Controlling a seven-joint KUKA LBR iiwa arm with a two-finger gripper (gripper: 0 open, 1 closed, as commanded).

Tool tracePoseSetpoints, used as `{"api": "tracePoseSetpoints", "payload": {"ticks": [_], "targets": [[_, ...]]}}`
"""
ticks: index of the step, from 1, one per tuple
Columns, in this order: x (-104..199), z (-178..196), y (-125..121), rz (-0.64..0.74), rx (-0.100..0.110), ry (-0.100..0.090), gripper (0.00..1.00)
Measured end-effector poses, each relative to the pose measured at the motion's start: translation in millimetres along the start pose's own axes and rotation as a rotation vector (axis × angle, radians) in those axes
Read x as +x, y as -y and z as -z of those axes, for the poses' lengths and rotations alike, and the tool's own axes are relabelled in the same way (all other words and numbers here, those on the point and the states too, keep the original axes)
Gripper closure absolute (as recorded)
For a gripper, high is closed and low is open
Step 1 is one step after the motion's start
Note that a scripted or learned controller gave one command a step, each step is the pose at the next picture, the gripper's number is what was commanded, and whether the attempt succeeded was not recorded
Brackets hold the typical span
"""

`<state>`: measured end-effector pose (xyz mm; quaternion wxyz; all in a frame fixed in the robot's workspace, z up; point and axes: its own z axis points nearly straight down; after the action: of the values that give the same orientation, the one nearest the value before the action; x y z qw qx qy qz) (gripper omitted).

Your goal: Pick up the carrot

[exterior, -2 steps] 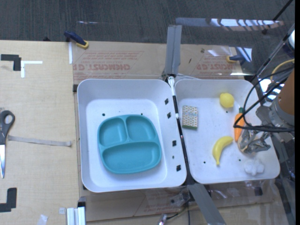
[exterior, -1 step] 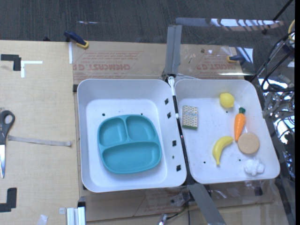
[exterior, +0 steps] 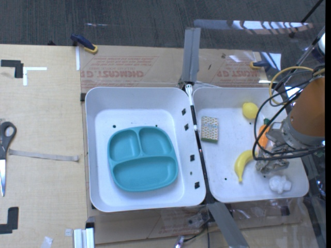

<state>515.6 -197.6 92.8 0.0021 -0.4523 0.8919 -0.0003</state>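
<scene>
The carrot is orange with a green top. It lies in the right bin near its right side, partly hidden behind black cables and the gripper's body. My gripper hangs low over the bin floor, just in front of the carrot and to the right of the banana. The arm's orange band rises above it at the right edge. I cannot make out whether the gripper touches the carrot.
The right bin also holds a yellow lemon, a small patterned box and a white crumpled object. A teal divided plate lies in the left bin. Scissors rest on the bench at far left.
</scene>
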Motion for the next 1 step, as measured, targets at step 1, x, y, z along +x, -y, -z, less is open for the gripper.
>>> {"api": "tracePoseSetpoints", "payload": {"ticks": [1], "targets": [[-26.7, 139.8, 57.2, 0.138, 0.002, 0.003, 1.00]]}}
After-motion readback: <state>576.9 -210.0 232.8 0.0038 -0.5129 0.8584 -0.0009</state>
